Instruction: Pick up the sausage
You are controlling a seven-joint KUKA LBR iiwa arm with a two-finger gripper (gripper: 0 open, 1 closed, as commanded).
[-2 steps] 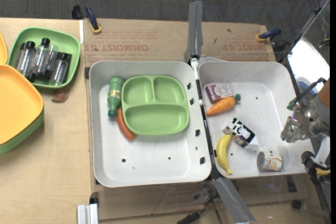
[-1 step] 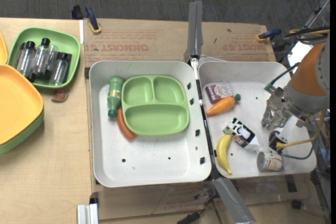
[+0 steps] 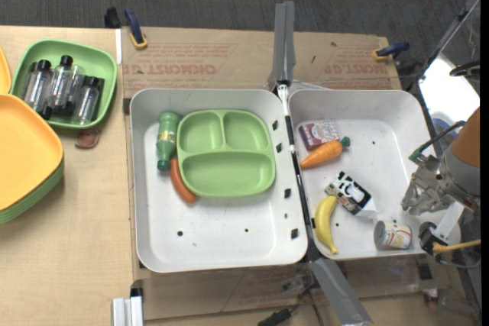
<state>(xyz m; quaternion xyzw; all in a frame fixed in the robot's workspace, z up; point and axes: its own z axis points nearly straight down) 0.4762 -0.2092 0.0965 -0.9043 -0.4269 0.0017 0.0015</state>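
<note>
1. The slim orange-red sausage (image 3: pixel 182 181) lay in the left shallow white bin (image 3: pixel 218 246), at the left of centre of the frame. It touched the lower left rim of the green three-compartment plastic plate (image 3: pixel 225 151) and sat just below the green toy bottle (image 3: pixel 166 139). Being tucked against the plate, it probably left clearance on its outer side alone.
2. The gripper (image 3: pixel 428 195) hung at the right edge of the frame, over the right rim of the right shallow white bin (image 3: pixel 382 107). It was well apart from the sausage, with the bin divider between them. Whether its fingers were spread or closed could not be told, and nothing was seen between them.
3. The right bin held an orange carrot (image 3: pixel 322 153), a yellow banana (image 3: pixel 326 221), a purple packet (image 3: pixel 317 132), a black-and-white box (image 3: pixel 350 192) and a small white can (image 3: pixel 393 235) on its side.
4. At the upper left, on the wooden worktop (image 3: pixel 92 240), a green tray (image 3: pixel 65 82) held dark bottles.
</note>
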